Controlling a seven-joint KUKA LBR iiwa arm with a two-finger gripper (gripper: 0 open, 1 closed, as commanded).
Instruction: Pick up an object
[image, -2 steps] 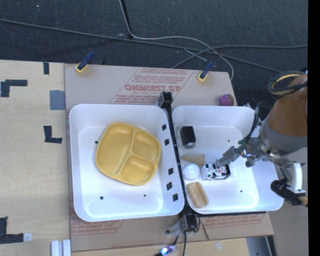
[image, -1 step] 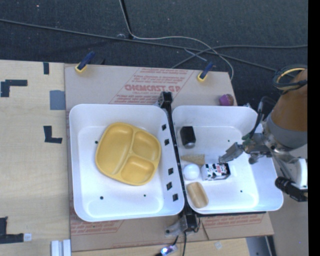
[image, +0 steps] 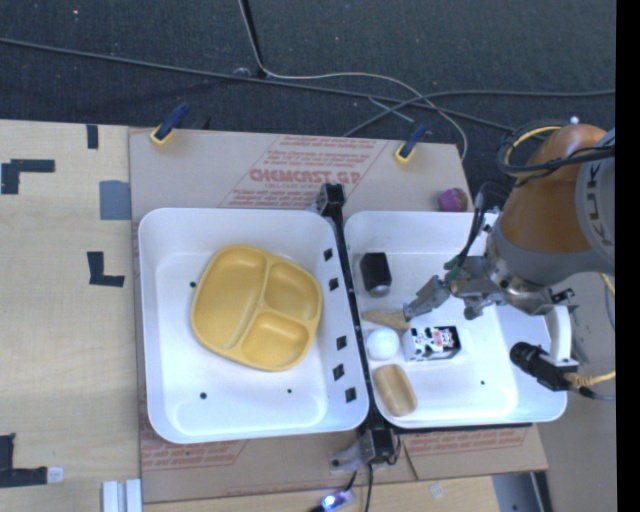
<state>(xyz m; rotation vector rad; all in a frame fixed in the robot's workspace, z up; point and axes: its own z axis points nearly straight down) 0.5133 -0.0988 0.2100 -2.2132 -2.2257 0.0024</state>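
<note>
Gripper (image: 447, 297) hovers in right bin (image: 500, 395) – fingers spread, nothing held – above the cow-print box (image: 436, 343), near ball (image: 382, 345).

Light: bright, even, from overhead | Glare: white bins (image: 160, 300) near blown out, rims lose detail | Shadows: soft, short, under the yellow tray (image: 257, 306) and arm (image: 555, 215) | Focus: mildly soft overall, small items in right bin fuzzy | Background: dark floor underexposed | Distortion: none evident at edges

Black-and-white carton (image: 435, 342) lies flat in the right bin (image: 500, 400).
</note>
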